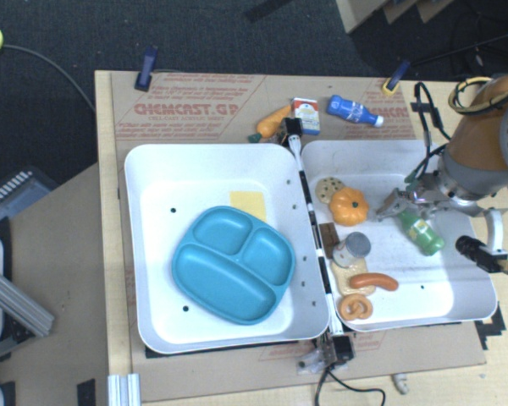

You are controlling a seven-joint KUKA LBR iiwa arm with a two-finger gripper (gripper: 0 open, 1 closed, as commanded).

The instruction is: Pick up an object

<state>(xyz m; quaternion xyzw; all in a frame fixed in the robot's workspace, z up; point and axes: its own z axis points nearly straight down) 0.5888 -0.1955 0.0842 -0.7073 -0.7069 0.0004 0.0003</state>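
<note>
- Gripper (413, 208) low over the right bin (457, 307), right of the orange pumpkin (350, 206); metal fingers spread either side of the green bottle's cap end, nothing clearly pinched between them.
- Green bottle (423, 234) lying tilted on the bin floor, right of the pumpkin, just under and touching or nearly touching the fingertips; cannot tell which.
- Left of the pumpkin, touching it: a speckled cookie (326, 190).
- Below the pumpkin: a grey round lid (356, 245), then a sausage (375, 282), then a pretzel (356, 309).
- Far left of the pumpkin, in the left bin (144, 193): a blue divided plate (233, 263) and a yellow slice (248, 203) at its upper edge.
</note>
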